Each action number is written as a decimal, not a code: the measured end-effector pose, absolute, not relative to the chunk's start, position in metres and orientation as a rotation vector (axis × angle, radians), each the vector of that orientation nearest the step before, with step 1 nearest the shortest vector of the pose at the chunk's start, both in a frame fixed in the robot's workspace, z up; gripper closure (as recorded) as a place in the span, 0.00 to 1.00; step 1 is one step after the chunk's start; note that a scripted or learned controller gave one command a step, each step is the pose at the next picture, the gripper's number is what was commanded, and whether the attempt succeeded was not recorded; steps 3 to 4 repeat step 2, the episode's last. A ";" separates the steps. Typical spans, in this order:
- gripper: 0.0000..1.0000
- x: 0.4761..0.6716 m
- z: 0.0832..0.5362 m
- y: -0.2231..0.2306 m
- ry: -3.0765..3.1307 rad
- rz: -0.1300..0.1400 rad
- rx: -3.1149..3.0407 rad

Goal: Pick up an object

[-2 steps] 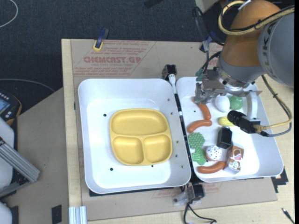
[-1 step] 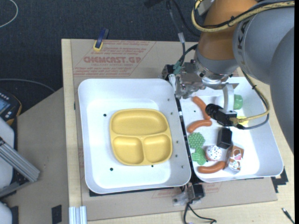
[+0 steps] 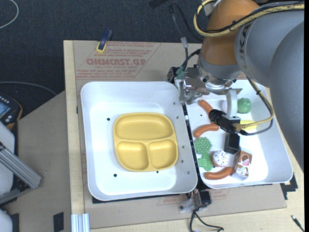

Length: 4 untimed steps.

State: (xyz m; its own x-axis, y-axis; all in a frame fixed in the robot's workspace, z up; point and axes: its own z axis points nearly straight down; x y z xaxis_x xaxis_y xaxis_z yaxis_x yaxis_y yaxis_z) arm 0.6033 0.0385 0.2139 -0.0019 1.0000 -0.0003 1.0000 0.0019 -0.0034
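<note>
The pincer (image 3: pixel 191 92) hangs over the far left corner of the right bin (image 3: pixel 270 144), close against the wall that bin shares with the left bin (image 3: pixel 91 129). The wrist above hides its working end, so I cannot tell whether it is apart or together. Just beside it, toward the camera and a little to the right, lies a short orange sausage (image 3: pixel 204 104). Nearer the camera from there lie a second sausage (image 3: pixel 206 129) and a green leafy piece (image 3: pixel 203 145). A white spotted ball (image 3: pixel 221 157), a third sausage (image 3: pixel 218 174) and a brown-and-white packet (image 3: pixel 244 164) are well apart from the pincer. Off to its right sits a green round piece (image 3: pixel 244 105). To its left, well apart, a yellow divided plate (image 3: pixel 145 141) lies in the left bin.
</note>
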 end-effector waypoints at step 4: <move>1.00 0.611 0.219 0.036 -2.222 0.003 -2.219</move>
